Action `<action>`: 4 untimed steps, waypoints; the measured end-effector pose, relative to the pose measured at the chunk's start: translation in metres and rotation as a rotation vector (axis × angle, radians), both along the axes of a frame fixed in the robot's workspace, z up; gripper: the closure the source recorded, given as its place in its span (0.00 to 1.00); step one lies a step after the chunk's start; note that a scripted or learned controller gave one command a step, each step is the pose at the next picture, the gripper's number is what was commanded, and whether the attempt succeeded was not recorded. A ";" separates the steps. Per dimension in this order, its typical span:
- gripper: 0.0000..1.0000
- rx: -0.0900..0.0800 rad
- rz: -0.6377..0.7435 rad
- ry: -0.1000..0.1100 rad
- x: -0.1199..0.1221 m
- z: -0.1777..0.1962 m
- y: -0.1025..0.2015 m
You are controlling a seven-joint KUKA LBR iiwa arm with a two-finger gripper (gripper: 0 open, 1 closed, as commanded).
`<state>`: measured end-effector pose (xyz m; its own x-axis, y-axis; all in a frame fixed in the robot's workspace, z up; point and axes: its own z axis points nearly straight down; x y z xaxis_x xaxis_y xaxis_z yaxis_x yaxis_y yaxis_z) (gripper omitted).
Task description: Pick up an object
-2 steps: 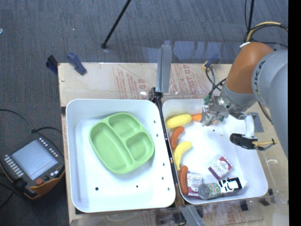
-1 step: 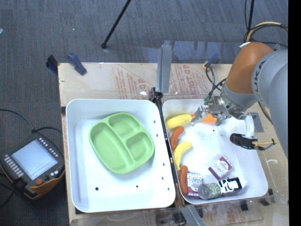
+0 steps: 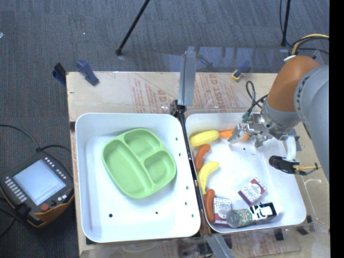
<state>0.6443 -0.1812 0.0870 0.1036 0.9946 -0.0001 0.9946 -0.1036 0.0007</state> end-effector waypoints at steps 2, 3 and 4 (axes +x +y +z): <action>0.00 -0.001 0.004 -0.002 0.001 0.010 0.001; 1.00 -0.002 0.005 -0.006 0.002 0.020 0.000; 0.00 -0.002 0.006 -0.005 0.002 0.020 0.000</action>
